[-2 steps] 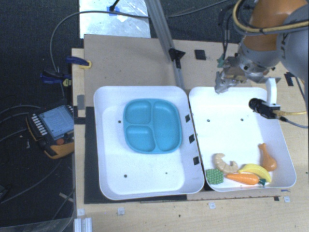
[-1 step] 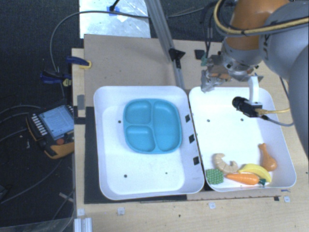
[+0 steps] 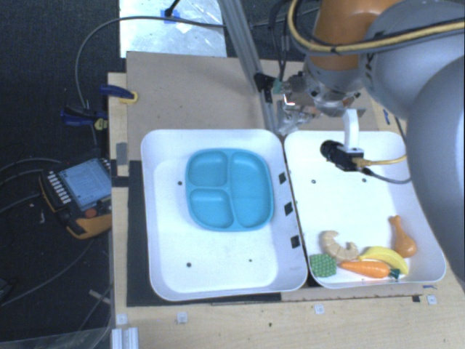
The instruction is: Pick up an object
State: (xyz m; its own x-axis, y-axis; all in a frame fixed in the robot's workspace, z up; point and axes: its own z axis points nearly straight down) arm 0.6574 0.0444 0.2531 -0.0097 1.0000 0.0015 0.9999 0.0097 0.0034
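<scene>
White bins sit side by side on the tabletop [image 3: 218, 86]: left bin [image 3: 163, 267] carries a blue divided plate [image 3: 229, 189], right bin [image 3: 341, 202] carries the pickable stuff, all bunched in its near corner. From left to right: small green textured piece [image 3: 324, 265], a pale tan curled item [image 3: 338, 246] (prob. toy food, too small to say which), an orange carrot [image 3: 366, 269], a yellow banana [image 3: 385, 257] touching the carrot, and an orange-brown drumstick-shaped piece [image 3: 402, 240] by the right wall.

Hand [image 3: 296, 115] hangs over the far edge of the bins, approx. at the seam between them, under the orange wrist band. Its fingers are hidden in clutter and glare, so I cannot tell whether it is open or closed; nothing is visibly gripped. A black fitting with a yellow cable [image 3: 345, 155] hangs off the arm over the right bin's far half.

Step in hand, as I judge it: approach, no grasp begun yet. The toys lie well apart from the hand, on the opposite side of the right bin.

Next move calls for travel toward the near corner, then a descent on one target. The drumstick piece looks the easiest pick since it stands a bit clear of the others; carrot and banana touch, so fingers could catch both or shove one into the wall.
</scene>
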